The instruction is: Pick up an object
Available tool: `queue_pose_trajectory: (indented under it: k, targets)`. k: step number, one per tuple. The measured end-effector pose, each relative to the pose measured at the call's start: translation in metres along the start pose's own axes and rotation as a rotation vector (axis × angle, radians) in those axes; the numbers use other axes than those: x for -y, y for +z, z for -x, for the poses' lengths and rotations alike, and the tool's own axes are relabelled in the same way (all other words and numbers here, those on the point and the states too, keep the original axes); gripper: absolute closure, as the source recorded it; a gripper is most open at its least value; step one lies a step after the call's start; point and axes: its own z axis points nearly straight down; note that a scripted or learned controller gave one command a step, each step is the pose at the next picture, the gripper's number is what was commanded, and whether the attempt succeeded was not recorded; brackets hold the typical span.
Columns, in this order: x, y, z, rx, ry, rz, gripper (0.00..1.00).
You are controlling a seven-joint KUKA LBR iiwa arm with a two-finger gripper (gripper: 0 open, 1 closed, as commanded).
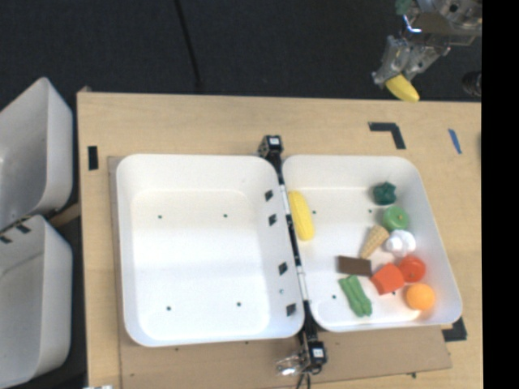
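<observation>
Gripper point(403, 78) hangs high above the surface's far right corner, pinching a small yellow object point(402, 87) between its fingers, well clear of the right bin point(324, 173). Keeping the lift slow and the hold firm should guard against a slip.

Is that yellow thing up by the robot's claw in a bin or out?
Out. The yellow object sits between the gripper fingers, above the bench.
</observation>
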Motion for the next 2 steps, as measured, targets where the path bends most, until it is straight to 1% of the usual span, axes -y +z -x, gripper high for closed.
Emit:
queue_pose_trajectory:
  k: [1,2]
  targets:
    - [0.0,-0.022,0.084,0.002,0.0,0.008,1.0]
    - [0.0,-0.051,0.132,0.002,-0.002,0.01,1.0]
